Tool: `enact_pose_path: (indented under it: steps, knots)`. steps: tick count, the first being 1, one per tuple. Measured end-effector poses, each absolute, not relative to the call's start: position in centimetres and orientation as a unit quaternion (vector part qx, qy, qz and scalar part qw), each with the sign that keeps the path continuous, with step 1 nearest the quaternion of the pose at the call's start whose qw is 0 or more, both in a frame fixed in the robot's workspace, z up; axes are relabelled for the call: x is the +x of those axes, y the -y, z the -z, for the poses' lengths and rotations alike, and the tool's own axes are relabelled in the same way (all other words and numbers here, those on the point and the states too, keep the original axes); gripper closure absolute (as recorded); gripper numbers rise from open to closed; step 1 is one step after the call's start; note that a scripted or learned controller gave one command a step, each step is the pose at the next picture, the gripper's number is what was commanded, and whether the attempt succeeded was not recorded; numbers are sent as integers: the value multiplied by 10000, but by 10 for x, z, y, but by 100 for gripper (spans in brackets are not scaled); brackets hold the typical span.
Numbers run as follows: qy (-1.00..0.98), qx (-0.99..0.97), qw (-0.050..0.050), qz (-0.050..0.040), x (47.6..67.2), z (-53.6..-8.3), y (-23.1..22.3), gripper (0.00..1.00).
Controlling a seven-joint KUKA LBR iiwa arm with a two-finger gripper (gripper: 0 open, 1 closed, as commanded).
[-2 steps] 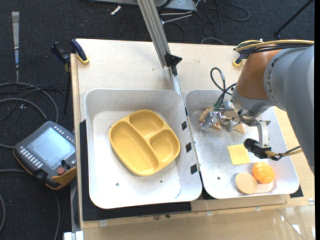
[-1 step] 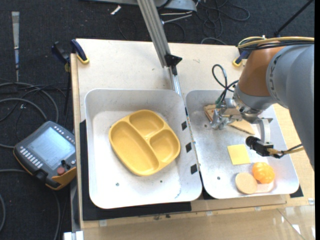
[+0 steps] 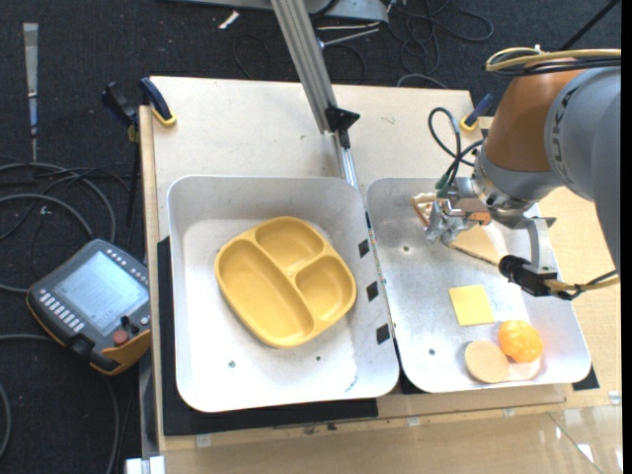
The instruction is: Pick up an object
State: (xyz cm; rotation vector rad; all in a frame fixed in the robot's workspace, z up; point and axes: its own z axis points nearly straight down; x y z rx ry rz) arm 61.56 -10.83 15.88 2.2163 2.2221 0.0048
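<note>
Camera view: wooden bench (image 3: 247, 126) above dark cabled floor (image 3: 69, 196); gripper (image 3: 441, 220) grip state unclear

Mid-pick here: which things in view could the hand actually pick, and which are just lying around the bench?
Pickable:
hand
yellow divided plate
yellow square
orange ball
tan disc
wooden wedge

Lying about:
teach pendant
floor cables
blue-and-yellow clamp

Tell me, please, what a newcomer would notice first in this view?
Probably the yellow divided plate, lying alone in the left bin. Next, the grey and orange arm over the right bin, its pincer low near the far edge, with an orange ball at the near corner.
</note>
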Motion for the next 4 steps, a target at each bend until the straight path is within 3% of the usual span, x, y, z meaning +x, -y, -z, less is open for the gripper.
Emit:
enact_pose_path:
  steps: [1,2,4]
  knots:
    - [-7080,7062,33,-21,618,-222,112,100]
    - [-7081,7061,9,0,619,-217,112,100]
    - [-7099,7043,-9,-3,617,-232,14,100]
